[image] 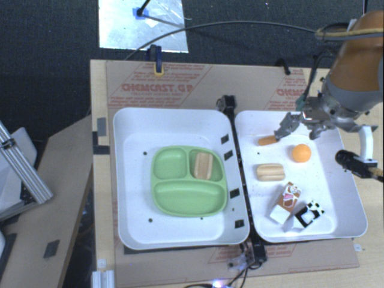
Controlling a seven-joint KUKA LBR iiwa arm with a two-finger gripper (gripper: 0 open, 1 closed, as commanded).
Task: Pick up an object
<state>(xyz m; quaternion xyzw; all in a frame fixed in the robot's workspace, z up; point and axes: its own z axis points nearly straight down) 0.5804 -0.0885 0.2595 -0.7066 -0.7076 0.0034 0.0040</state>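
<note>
In the right bin (pixel 348 221) lie a small orange carrot piece (pixel 267 140), an orange ball (pixel 302 153), a tan bread roll (pixel 270 171), a small printed carton (pixel 287 201) and a black-and-white checked item (pixel 309 215). My gripper (pixel 300 128) hovers over the bin's far part, above and between the carrot piece and the ball. Its fingers are spread open, with nothing between them. One fingertip (pixel 284 128) stands just above and right of the carrot piece.
The left bin (pixel 132 161) holds a green divided plate (pixel 180 194) with a slice of bread (pixel 203 165) in its upper right compartment. A black hinge strip (pixel 235 161) runs between the two bins.
</note>
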